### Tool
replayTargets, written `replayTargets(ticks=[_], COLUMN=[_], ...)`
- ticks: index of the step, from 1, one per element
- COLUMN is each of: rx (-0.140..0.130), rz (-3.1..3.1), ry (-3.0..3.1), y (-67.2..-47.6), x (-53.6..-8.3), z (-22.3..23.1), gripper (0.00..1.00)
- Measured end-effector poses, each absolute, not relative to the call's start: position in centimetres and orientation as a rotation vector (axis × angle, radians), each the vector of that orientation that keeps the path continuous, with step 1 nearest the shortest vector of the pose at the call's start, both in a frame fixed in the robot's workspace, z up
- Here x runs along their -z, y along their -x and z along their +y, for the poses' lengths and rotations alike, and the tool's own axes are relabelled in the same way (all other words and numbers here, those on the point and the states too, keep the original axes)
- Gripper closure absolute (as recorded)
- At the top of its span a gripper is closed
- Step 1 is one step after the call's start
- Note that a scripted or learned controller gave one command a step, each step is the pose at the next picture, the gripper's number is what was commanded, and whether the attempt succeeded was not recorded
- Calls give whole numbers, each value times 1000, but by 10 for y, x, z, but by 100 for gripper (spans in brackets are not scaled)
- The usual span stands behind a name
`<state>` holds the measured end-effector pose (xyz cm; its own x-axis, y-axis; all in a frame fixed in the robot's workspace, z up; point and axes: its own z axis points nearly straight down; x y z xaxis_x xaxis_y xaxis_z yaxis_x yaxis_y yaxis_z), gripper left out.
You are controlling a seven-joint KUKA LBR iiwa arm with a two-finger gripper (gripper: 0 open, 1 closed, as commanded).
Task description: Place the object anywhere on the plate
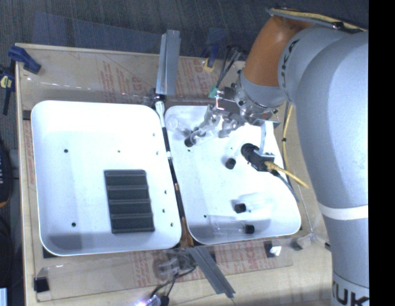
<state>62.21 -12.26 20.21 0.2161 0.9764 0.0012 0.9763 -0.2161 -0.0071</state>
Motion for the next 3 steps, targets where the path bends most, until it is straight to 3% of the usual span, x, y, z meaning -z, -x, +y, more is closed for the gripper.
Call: replayTargets(ticks=[1,2,3], rx=[-7,-5,-10], rz=[-1971,-1735,-1062], ry=[2439,2616,2952], y=[-514,-571,-549], x=[-145,-191,-190], z=[-107,-26,38], gripper=[100,100,100])
